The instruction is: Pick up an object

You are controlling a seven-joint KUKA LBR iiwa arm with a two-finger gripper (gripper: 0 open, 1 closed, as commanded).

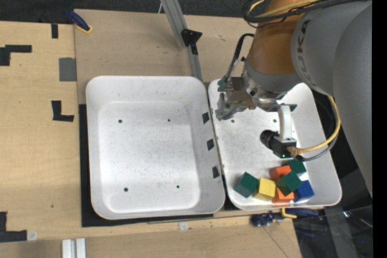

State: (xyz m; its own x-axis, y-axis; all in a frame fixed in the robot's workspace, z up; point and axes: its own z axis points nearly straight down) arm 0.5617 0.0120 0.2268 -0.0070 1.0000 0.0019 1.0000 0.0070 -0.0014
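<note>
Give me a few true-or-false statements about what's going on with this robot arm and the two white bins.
1. The coloured blocks lie in the right bin. True.
2. The blocks sit at the far end of that bin. False: they are bunched in its near corner.
3. The gripper is above the right bin, near its far left side. True.
4. The gripper is touching the yellow block. False: it is well apart from the pile.
5. A green block lies at the left end of the pile. True.
6. The arm reaches over the left bin. False: it is over the right bin.
</note>
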